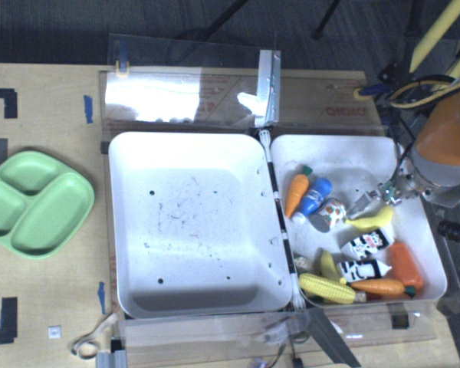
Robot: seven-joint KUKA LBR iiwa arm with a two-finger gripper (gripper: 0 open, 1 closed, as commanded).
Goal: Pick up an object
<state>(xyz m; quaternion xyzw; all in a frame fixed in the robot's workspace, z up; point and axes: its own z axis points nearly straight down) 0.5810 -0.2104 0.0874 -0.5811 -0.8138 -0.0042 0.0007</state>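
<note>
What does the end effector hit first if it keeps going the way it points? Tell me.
Probably the banana. The end effector reaches in from the right, angled down and left, just above it. Past that lies the small round toy. Depth is hard to judge from one slanted view.

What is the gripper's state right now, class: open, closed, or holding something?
Gripper: cannot be told. It sits over the right bin near the banana, with nothing seen between its fingers.
</note>
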